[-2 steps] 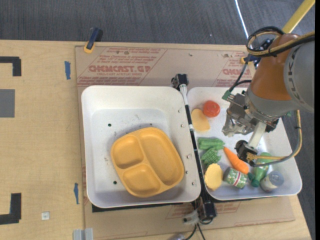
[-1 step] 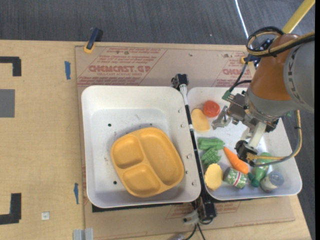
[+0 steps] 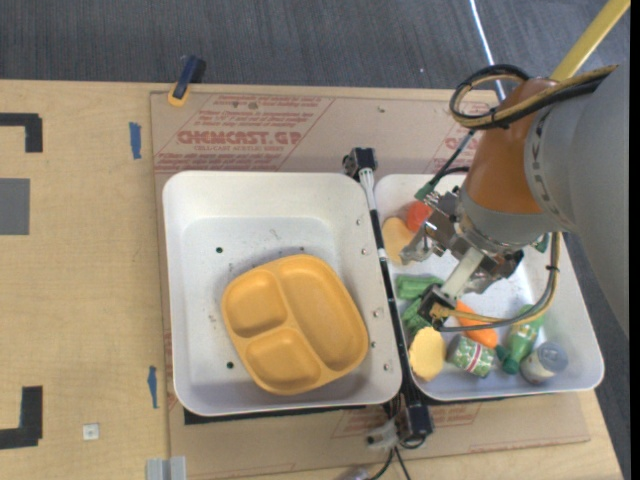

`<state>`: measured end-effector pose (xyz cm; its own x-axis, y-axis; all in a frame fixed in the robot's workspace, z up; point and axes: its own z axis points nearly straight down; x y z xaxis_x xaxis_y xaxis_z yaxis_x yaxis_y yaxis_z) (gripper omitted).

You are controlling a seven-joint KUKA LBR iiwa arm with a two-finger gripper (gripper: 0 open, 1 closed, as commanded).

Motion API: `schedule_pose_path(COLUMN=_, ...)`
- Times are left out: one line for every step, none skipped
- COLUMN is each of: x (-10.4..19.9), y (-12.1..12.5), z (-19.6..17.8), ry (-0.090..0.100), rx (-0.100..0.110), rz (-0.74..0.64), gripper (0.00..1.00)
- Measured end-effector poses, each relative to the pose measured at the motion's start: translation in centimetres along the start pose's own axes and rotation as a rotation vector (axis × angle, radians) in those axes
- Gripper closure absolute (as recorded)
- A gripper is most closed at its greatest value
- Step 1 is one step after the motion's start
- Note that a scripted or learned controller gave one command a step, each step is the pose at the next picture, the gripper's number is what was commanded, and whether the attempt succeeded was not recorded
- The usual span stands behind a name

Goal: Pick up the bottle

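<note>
Listing, from largest to smallest, what is sitting on the tabletop (image 3: 80,268) at this moment.

Arm (image 3: 560,158): grey with an orange band, reaching in from the right and hanging over the right bin (image 3: 585,368). Jaws (image 3: 440,303): pointing down and toward the lower left, hovering low above the heap of small items; whether they are spread or closed I cannot tell, and nothing is visibly sitting between them.

Left bin (image 3: 200,218): holding one yellow divided tray (image 3: 293,320), lying flat.

Right bin, contents: green leafy toy pieces (image 3: 412,290) just beside the jaws; an orange carrot-like piece (image 3: 478,330); a yellow lemon-like piece (image 3: 426,352); a small printed can (image 3: 470,357); a pale round item (image 3: 396,235) and a red item (image 3: 417,213) near the far wall.

Bottle (image 3: 518,346): small, green, lying in the near right part of the right bin, long axis seemingly running up-and-right to down-and-left, a greyish cap-like object (image 3: 541,365) just beside it.

Deciding relation, as a judgement: the bottle is lying to the right of the jaws and slightly nearer the camera, with the carrot piece and can between; the jaws are needing to shift rightward and turn across its long axis.
</note>
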<state>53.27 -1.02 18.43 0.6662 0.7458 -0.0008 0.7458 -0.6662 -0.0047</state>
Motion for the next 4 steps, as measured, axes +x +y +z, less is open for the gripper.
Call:
schedule_pose_path(x=0.1, y=0.0, z=-1.0, ry=0.0, rx=0.0, rz=-0.001, gripper=1.0)
schedule_pose_path(x=0.1, y=0.0, z=-1.0, ry=0.0, rx=0.0, rz=-0.001, gripper=0.0)
schedule_pose_path(x=0.1, y=0.0, z=-2.0, ry=0.001, rx=0.0, rz=-0.002, gripper=1.0)
schedule_pose_path(x=0.1, y=0.0, z=-2.0, ry=0.0, rx=0.001, rz=-0.002, gripper=0.0)
